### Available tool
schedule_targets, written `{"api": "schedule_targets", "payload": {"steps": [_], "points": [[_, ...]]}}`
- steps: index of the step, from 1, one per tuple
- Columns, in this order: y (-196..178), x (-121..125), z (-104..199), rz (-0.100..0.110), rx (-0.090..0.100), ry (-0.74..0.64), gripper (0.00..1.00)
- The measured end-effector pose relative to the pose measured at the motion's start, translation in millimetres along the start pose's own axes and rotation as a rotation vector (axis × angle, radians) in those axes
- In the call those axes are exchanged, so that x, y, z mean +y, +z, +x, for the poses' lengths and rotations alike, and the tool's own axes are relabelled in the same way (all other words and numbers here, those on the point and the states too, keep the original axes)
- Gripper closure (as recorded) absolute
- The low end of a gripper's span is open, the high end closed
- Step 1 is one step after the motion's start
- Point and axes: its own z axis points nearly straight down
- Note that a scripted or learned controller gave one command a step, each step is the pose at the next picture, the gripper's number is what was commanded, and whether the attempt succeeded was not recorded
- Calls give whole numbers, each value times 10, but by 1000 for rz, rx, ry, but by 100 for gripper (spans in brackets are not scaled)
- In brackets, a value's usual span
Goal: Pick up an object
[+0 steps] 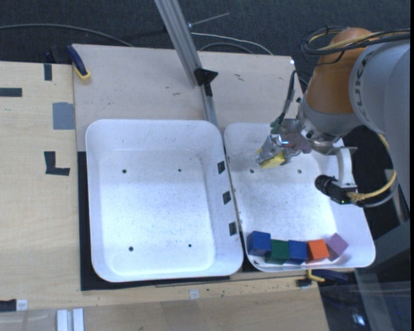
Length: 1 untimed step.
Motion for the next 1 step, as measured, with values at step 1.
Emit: {"api": "schedule_targets", "payload": {"steps": [1], "points": [[-250,136,982,8,0,-1,100]]}}
